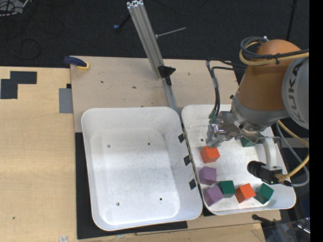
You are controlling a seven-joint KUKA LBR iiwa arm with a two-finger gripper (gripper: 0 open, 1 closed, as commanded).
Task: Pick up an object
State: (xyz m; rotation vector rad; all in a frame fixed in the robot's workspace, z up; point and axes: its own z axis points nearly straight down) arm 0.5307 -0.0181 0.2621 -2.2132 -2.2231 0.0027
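Note:
My gripper (215,136) hangs low over the right bin (195,116), near its left side, just above and behind an orange-red cube (210,154). The cube rests on the bin floor and I see nothing held. Toward the bin's front lie two purple cubes (207,175) (212,194), a green cube (227,187), an orange cube (245,192) and another green cube (264,192). A teal block (247,142) peeks out from under the arm.
The left bin (131,165) sits beside the right one, with black clips along the shared rim (186,160). A slanted aluminium bar (149,39) rises behind the bins. A black part of the arm (260,170) lies over the right bin's right side.

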